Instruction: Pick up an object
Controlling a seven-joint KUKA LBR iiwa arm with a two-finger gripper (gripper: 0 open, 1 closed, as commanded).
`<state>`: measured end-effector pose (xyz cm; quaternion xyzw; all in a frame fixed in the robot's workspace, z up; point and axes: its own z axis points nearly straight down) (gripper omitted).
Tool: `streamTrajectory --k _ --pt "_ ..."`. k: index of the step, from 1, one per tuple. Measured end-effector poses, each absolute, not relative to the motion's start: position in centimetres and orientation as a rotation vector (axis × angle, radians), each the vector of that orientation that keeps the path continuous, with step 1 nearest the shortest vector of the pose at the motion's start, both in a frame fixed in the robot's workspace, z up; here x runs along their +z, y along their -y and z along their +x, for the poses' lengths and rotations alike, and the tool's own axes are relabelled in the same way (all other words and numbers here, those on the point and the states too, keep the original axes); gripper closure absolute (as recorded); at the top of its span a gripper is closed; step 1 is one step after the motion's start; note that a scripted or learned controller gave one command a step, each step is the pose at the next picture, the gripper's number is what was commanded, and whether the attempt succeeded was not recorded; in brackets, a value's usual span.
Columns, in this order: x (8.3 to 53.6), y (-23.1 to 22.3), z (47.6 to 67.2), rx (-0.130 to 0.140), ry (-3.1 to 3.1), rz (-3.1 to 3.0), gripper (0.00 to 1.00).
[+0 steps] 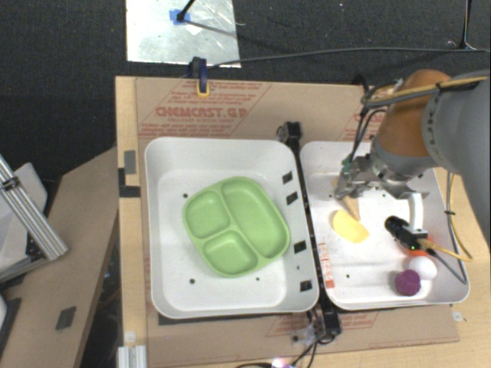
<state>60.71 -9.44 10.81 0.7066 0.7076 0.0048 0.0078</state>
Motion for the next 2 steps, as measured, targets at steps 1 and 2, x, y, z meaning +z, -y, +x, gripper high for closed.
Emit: streamTrajectory --k 1,2 --pt "15.5 9.5 61.6 0.007 -2.222 2.214 1.00" --pt "20.8 10.5 61.7 0.006 -2.219 2.215 1.00"
